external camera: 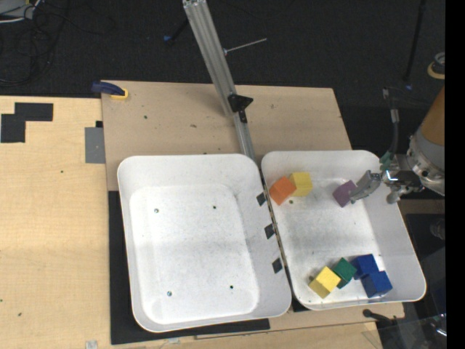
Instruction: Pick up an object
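The gripper (pixel 367 185) sits low over the right bin (pixel 396 227), tips right at the purple block (pixel 344 193) near the far right side — whether they're apart or clamped, I cannot tell. That block looks light, rigid and smooth-sided, so squeezing two opposite flat faces squarely should stop it slipping.

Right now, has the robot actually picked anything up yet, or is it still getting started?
Nothing looks lifted yet. The gripper sits beside the purple block in the right bin, apparently going for it; whether it grips is unclear. Orange block, yellow block and the cluster of blocks lie untouched. Grasping and lifting remain.
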Controlling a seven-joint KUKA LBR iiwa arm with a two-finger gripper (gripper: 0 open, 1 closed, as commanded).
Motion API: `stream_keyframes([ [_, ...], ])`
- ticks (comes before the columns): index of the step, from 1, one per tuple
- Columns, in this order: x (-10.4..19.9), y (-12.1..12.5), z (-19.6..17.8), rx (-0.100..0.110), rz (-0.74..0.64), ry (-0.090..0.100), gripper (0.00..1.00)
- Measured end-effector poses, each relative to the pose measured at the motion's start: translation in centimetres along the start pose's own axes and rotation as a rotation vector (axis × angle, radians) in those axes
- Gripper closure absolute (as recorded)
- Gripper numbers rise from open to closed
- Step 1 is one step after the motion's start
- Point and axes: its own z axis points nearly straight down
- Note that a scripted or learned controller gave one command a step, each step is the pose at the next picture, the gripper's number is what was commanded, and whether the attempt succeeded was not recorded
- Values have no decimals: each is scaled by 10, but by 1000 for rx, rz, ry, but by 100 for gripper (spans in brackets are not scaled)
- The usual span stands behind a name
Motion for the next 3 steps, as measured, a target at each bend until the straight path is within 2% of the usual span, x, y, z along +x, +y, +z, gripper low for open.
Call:
stream_keyframes([
  [1,0,1,-3,-5,0,-1,0],
  [3,0,-10,91,0,2,0,0],
])
